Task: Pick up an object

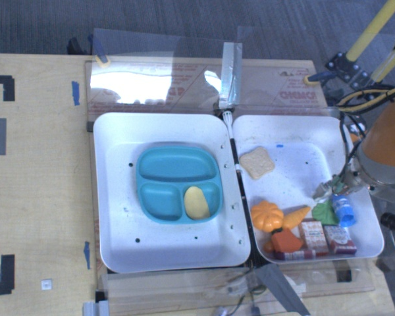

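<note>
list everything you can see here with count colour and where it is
bins: 2, white, side by side on the bench
tray: 1, blue, three compartments, in the left bin
potato: 1, yellow, in the tray's lower right compartment
cracker: 1, tan, upper left of the right bin
pumpkin: 1, orange, lower left of the right bin
carrot: 1, orange, right of the pumpkin
red toy: 1, red-orange, below the pumpkin
boxes: 2, red and white, near the right bin's front edge
green toy: 1, green, above the boxes
bottle: 1, blue, right side of the right bin
clear panel: 1, see-through, behind the bins
arm: 1, grey with orange band, right edge
gripper: 1, over the right bin near the bottle
</note>
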You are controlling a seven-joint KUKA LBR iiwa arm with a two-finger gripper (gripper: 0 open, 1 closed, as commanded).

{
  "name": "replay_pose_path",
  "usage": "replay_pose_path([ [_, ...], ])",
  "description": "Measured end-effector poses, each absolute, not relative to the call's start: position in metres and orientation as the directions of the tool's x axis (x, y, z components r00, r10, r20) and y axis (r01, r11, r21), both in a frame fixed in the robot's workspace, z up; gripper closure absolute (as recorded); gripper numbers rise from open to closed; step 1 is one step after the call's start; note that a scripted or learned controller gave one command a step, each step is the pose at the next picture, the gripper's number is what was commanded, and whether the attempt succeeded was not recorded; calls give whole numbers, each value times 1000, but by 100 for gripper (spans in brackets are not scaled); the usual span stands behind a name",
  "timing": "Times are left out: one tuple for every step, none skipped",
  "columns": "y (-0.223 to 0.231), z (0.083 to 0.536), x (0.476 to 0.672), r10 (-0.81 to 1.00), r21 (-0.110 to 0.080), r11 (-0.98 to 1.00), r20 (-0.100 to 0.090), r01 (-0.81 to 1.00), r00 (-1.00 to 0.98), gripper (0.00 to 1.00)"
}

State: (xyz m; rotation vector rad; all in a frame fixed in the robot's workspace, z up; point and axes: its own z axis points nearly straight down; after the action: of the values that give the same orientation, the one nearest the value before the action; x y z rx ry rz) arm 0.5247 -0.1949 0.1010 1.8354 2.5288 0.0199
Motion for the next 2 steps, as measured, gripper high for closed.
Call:
replay_pose_path([
  [-126,179,590,969,11,245,-2,969,-245,100],
  [-130,175,587,971,2,239,-1,971,-239,0],
])
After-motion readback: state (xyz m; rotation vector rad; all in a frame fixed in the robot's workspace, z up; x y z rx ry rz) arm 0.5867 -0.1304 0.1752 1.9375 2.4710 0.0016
